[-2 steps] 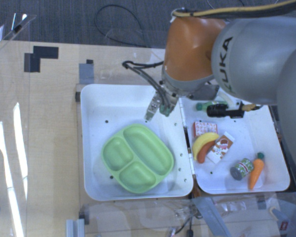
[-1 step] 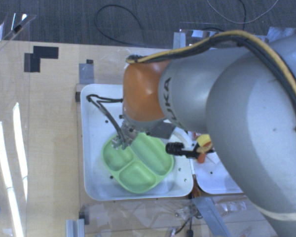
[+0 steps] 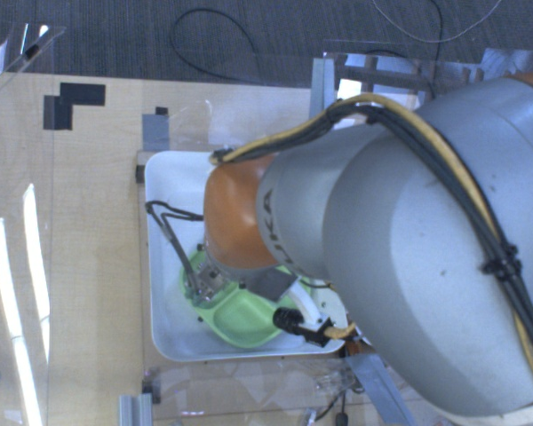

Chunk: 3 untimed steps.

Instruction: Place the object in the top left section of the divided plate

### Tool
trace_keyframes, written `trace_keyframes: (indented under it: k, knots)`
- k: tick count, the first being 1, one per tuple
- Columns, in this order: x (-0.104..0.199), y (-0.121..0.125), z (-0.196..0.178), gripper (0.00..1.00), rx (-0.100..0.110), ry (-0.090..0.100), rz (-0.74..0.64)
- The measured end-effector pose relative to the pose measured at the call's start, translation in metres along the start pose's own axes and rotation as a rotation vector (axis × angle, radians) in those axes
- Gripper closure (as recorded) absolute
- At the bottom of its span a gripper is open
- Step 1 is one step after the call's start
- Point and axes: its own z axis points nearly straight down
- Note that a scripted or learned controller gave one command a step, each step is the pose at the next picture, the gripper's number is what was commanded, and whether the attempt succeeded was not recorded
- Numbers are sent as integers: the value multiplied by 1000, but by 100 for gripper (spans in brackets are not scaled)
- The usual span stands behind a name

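Starting at the left, the pale wooden bench (image 3: 71, 238) lies bare, then comes the shallow white plastic bin (image 3: 171, 331). A thin black cable (image 3: 163, 223) loops down inside it towards the tool.

The two-finger gripper (image 3: 198, 284) is low in the bin, right at the near-left rim of the light green divided plastic plate (image 3: 240, 319). The plate sits just beside and right of the gripper, partly tucked under the wrist. Whether the gripper is open or closed, or carrying anything, I cannot tell from here, because the metal is a small dark tangle. I can't pick out the object itself either.

Above that is the orange band (image 3: 235, 220), and the big grey arm (image 3: 409, 256) swallows the right side.

This looks to me like the placing step, with the tool over the plate. The next move calls for confirming it is over the top left section, then a clean release and a straight lift.
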Motion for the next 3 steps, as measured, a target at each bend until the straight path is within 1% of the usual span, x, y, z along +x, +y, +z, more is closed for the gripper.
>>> trace_keyframes:
  k: [1, 2, 3]
  knots:
    - [-21, -20, -340, 100, 17, 10, 21]
    - [-4, 0, -268, 100, 21, 12, -57]
    - [-6, -10, -217, 100, 21, 11, 2]
